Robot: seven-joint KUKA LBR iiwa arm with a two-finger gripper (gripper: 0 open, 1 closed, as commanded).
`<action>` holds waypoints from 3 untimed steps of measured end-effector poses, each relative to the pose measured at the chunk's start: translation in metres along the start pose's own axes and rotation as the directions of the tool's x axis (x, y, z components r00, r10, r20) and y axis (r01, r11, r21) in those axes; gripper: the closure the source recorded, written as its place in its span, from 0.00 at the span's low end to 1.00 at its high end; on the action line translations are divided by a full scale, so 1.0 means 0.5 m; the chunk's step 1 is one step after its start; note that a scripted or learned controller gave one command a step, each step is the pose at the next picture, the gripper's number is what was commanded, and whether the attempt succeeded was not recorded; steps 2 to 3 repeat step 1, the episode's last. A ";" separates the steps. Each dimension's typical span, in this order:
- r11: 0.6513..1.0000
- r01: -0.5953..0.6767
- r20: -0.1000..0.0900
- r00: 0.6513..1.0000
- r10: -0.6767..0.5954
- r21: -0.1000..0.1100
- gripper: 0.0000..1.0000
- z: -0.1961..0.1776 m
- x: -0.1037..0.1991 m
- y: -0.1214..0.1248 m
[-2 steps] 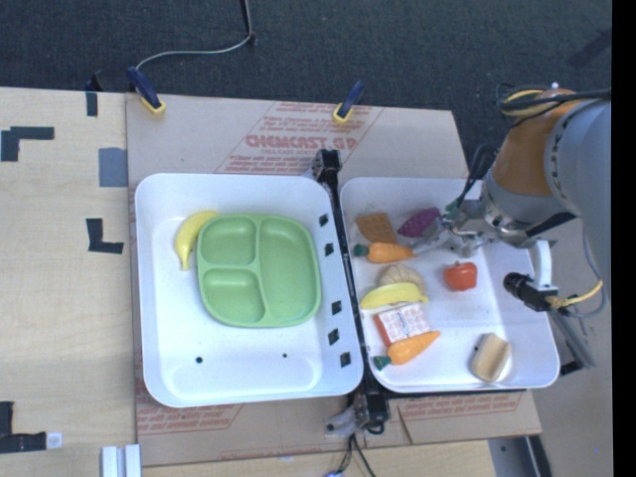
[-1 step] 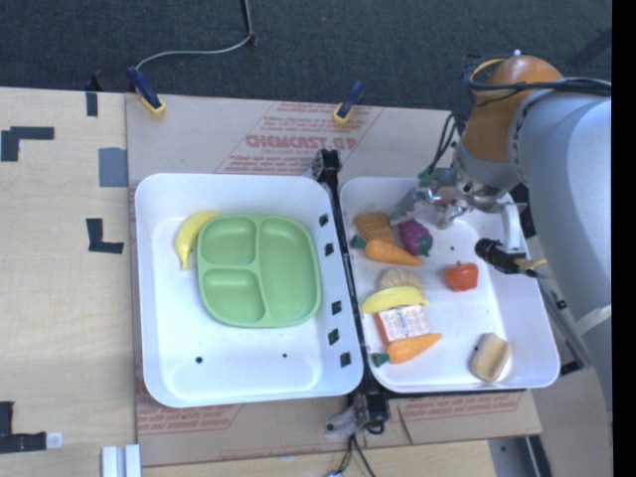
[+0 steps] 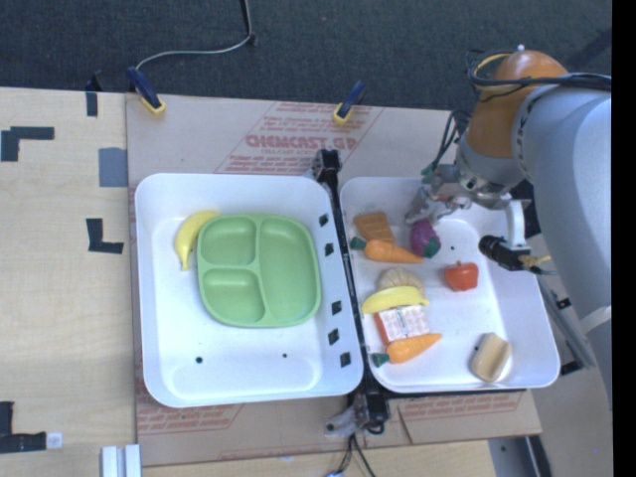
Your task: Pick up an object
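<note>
We saw the pincer [image 3: 429,210] just above the purple eggplant [image 3: 424,235], at the right bin's [image 3: 517,366] one o'clock; its state we couldn't tell. We judged the eggplant light, hard, slippery, best gripped across its middle.

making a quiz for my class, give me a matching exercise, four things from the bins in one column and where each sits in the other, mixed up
Things:
1. green divided plate
2. banana
3. red tomato
4. purple eggplant

Places:
A. right bin, just under the pincer
B. middle of the left bin
C. right bin, right of the upper carrot
D. left bin, against the plate's left edge

Pairs: 1-B, 2-D, 3-C, 4-A
</note>
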State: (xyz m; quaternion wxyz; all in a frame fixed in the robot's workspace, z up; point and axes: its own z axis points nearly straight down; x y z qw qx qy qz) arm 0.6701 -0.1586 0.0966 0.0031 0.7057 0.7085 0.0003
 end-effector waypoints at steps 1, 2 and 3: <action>1.000 -0.001 -0.005 1.000 0.001 0.003 1.00 -0.216 0.216 -0.120; 1.000 -0.001 -0.005 1.000 0.001 0.003 1.00 -0.216 0.216 -0.120; 1.000 -0.001 -0.005 1.000 0.001 0.003 1.00 -0.216 0.216 -0.120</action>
